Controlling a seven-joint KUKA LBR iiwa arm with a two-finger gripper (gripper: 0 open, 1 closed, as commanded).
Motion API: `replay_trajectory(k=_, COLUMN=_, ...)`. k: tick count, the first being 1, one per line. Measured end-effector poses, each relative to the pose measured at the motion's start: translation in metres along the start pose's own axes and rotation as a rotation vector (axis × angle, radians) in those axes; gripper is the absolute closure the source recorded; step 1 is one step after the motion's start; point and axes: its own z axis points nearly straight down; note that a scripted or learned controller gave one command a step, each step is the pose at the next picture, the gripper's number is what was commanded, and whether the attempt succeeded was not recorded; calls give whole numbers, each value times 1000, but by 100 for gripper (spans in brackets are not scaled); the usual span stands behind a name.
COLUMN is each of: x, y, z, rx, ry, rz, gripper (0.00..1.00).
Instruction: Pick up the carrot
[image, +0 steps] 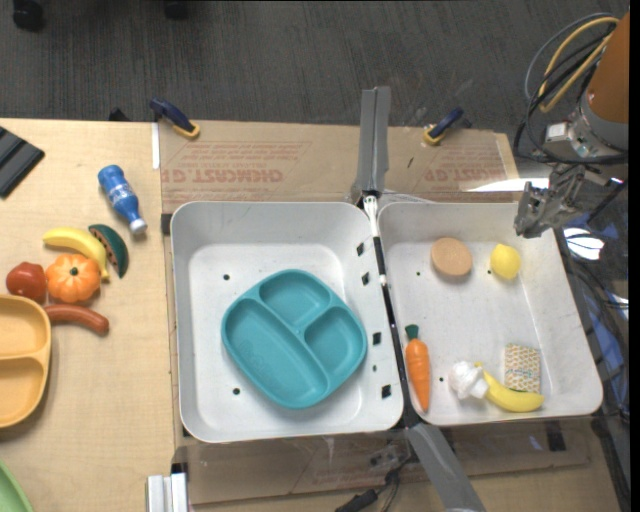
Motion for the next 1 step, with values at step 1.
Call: replay_trajectory(k=1, x=35, y=37, z=-100, rx=0, ry=0, rz=-22, gripper=100)
